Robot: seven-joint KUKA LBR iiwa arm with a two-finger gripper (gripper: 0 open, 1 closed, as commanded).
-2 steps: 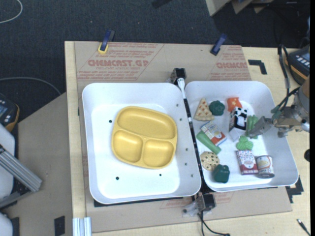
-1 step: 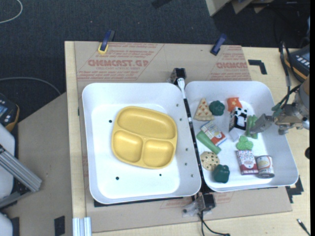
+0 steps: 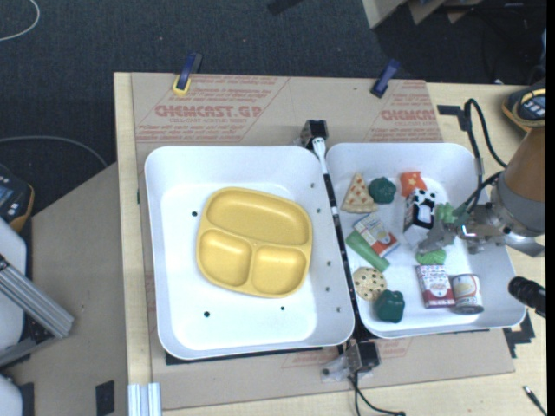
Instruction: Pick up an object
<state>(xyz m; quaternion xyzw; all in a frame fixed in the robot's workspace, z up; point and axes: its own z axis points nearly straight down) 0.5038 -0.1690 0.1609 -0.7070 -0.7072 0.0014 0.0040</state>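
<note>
The right bin [image 3: 451, 156] holds several small toys. Among them are a pizza slice [image 3: 356, 193], a dark green piece [image 3: 381, 190], an orange piece [image 3: 411, 181] and a black-and-white figure [image 3: 422, 208]. There are also a small printed box [image 3: 376, 233], a green stick [image 3: 365, 248], a cookie [image 3: 369, 281], a green pepper [image 3: 389, 305], a red carton [image 3: 433, 285] and a tin can [image 3: 466, 293]. My gripper [image 3: 451, 225] reaches in from the right and hangs low over the bin's right half. It is just above a light green toy [image 3: 431, 250] and beside the black-and-white figure.
The left bin [image 3: 173, 258] holds a yellow divided plate [image 3: 253, 241]. A black hinge strip [image 3: 329, 206] runs between the bins. Cables [image 3: 475, 133] loop by the right bin's far corner. Clamps [image 3: 184, 74] sit at the board's back edge.
</note>
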